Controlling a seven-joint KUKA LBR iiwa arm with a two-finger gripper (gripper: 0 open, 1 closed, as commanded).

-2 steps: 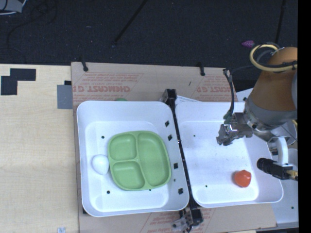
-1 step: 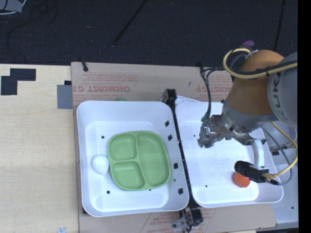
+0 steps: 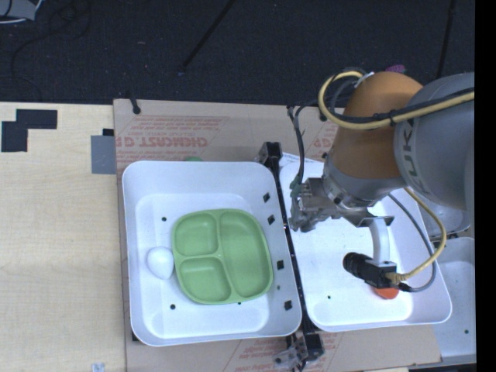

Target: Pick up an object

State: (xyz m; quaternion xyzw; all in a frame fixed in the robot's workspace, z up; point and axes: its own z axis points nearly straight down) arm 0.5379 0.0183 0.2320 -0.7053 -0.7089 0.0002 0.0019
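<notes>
The pale wooden bench [image 3: 54, 246] takes up the left side. A sheet of brown cardboard [image 3: 201, 130] with red print lies on it under both bins. The arm [image 3: 380, 138], grey with an orange band, comes in from the right and hangs over the upper part of the right bin [image 3: 341, 316].

The left bin [image 3: 201, 178] and the right bin are shallow and white. They sit side by side with their inner walls touching along a dark seam.

A green plate [image 3: 222, 256] lies flat on the floor of the left bin, a little right of centre. It has three compartments and is turned slightly askew to the bin walls.

The claw [image 3: 301, 217] points down over the left side of the right bin, close to the wall shared with the left bin and well apart from the plate. It is dark and seen from above at a slant, so I cannot tell whether it is apart or together.

A white ball [image 3: 160, 263], egg-like in shape, rests on the floor of the left bin just beside the plate's left rim, near enough that it may be touching.

A small orange thing [image 3: 387, 291] lies in the right bin toward its lower right corner, well apart from the claw. It is partly covered from above, so its shape is unclear.
</notes>
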